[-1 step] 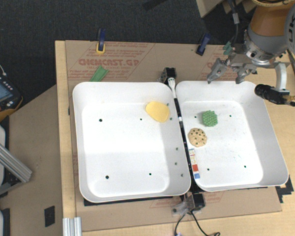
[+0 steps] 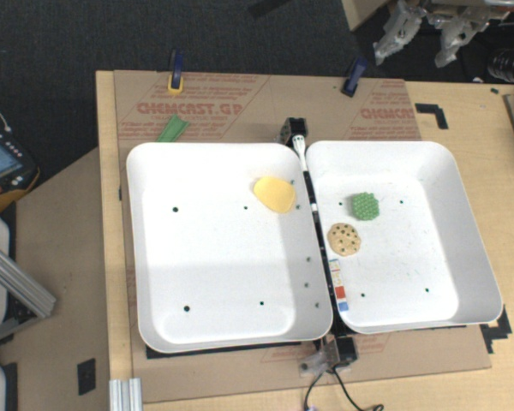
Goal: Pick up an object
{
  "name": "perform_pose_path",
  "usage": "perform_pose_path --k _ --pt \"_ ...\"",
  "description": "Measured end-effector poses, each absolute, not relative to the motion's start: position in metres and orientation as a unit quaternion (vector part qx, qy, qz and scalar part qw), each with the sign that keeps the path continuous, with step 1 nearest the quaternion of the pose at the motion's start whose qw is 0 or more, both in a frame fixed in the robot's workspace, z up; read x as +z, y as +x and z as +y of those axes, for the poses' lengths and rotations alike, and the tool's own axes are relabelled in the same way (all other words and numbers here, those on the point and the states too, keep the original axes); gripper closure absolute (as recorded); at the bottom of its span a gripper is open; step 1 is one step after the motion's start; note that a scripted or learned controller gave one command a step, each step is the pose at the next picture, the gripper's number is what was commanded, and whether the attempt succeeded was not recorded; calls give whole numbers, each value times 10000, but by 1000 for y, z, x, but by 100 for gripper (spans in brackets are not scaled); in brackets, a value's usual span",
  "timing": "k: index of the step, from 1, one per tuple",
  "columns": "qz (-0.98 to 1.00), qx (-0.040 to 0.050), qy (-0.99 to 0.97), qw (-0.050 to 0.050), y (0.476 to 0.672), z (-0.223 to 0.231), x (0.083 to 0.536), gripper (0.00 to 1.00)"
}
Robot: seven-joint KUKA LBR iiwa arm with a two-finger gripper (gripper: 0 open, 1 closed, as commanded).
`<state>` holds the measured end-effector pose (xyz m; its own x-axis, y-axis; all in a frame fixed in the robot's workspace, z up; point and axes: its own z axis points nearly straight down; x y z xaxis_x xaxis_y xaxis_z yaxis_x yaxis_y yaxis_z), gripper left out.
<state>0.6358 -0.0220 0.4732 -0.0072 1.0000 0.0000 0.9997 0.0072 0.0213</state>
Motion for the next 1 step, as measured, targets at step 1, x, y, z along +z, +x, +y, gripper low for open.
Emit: perform_pose_path --k 1 --pt "7058 35 7084 52 597 -59 541 0"
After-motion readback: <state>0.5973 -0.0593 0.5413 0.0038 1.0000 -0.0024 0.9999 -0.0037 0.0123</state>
